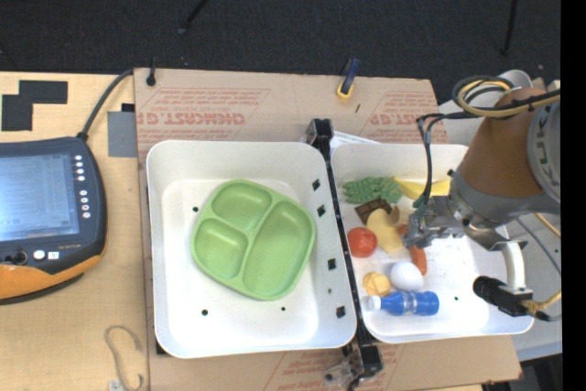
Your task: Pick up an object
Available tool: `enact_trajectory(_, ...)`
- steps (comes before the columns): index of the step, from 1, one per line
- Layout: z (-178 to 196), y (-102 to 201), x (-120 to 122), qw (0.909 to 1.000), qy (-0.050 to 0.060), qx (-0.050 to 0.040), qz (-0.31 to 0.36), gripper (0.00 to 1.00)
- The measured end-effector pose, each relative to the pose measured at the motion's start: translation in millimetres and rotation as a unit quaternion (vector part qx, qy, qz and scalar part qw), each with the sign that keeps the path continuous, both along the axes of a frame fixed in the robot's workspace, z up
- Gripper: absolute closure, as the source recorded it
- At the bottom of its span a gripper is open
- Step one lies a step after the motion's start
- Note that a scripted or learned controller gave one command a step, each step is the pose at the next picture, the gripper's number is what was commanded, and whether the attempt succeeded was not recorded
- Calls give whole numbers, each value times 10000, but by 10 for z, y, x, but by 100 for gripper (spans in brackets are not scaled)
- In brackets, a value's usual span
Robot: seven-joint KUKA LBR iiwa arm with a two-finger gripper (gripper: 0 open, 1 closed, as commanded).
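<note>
Toy foods (389,238) lie clustered in right bin (476,311): green leafy piece, red tomato, white egg, blue bottle; gripper (421,232) low among them, finger state indeterminable.

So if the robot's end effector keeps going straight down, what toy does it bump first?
Probably the orange carrot-like toy right under the end effector, beside the white egg. Depth is hard to judge from above.

2 bins sit side by side on the surface (92,307). The left bin (174,197) holds a divided plate (254,238). The right bin (458,325) holds a cluster of small items: a bottle (407,302) nearest the front, an egg (405,275) behind it, a tomato (363,241) further back. The tool (419,229) hangs above them, apparently just right of the tomato.
</note>
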State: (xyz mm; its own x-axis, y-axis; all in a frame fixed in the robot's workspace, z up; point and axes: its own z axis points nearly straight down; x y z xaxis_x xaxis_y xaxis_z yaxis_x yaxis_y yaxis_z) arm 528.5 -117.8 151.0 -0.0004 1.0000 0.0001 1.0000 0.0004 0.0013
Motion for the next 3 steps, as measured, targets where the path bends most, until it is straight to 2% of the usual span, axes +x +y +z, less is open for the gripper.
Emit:
enact_trajectory(1, 633, -16, 24, 10000, -11, -2, 0, 100)
enact_trajectory(2, 771, -29, 27, 10000, 8, 1, -3, 100)
enact_trajectory(3, 855, 470, 72, 10000, 14, 11, 21, 100)
